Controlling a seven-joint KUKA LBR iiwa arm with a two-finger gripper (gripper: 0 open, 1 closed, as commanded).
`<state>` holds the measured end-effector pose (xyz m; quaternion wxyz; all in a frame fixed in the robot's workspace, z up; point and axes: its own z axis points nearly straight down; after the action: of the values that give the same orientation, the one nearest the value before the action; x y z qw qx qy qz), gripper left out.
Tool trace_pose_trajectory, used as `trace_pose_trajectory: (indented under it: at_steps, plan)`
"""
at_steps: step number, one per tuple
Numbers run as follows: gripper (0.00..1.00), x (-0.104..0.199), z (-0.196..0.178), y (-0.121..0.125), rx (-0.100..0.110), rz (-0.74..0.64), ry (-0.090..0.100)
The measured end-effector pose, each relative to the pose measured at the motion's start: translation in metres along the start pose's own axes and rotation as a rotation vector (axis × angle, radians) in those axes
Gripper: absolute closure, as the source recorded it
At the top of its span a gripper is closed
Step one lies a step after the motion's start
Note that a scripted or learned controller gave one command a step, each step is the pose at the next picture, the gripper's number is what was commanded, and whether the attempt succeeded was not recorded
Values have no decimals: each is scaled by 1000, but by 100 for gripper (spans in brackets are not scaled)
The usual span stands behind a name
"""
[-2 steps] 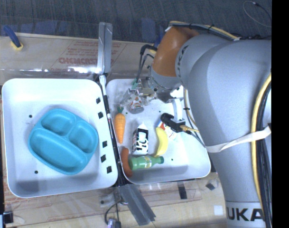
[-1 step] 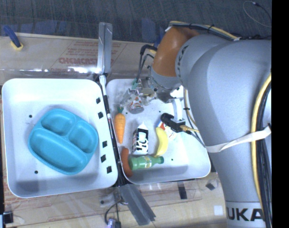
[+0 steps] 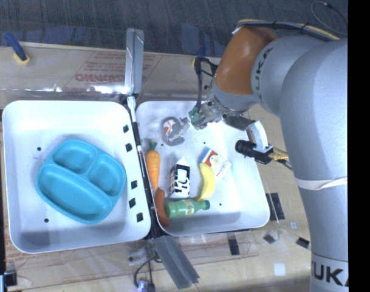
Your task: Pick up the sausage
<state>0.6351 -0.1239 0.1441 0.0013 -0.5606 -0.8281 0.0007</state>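
Note:
The sausage (image 3: 160,204), short and red-brown, lies against the left wall of the right bin (image 3: 248,215) near its front corner. It sits just below the carrot (image 3: 152,166) and touches the neck end of a green bottle (image 3: 186,207). My gripper (image 3: 180,125) hangs low over the back of the right bin, well behind the sausage and apart from it. The grey wrist and orange band (image 3: 239,59) rise behind it to the right.
A black-and-white carton (image 3: 180,180), a banana (image 3: 206,182) and a white-and-red packet (image 3: 215,162) crowd the middle of the right bin. The left bin (image 3: 14,163) holds a blue divided plate (image 3: 81,180). A metal divider (image 3: 134,59) stands between the bins.

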Motion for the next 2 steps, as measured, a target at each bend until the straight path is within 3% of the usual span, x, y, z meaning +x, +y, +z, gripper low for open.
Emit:
trace_pose_trajectory:
  at_steps: [1, 2]
  plan:
    - [0, -1, 53, -24, 0, -99, 0]
    - [0, -61, 52, -17, -2, -56, -2]
